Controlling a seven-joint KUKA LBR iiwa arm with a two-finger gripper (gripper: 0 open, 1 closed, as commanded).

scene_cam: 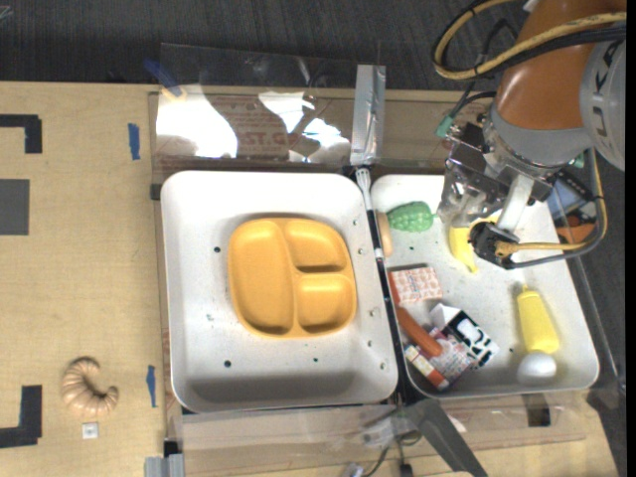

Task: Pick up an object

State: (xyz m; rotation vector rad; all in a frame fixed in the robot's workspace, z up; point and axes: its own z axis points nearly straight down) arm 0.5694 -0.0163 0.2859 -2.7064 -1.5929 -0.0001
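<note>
A gripper, its state impossible to tell, hovers at the right bin's twelve o'clock over a small, probably light, stiff yellow piece, best pinched across its middle.

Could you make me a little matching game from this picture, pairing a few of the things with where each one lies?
Things:
1. yellow divided tray
2. green toy
3. yellow bottle
4. croissant-shaped toy

Places:
A. on the cardboard bench, outside both bins
B. in the left bin
C. top of the right bin, beside the divider
D. near the right edge of the right bin

Pairs: 1-B, 2-C, 3-D, 4-A
</note>
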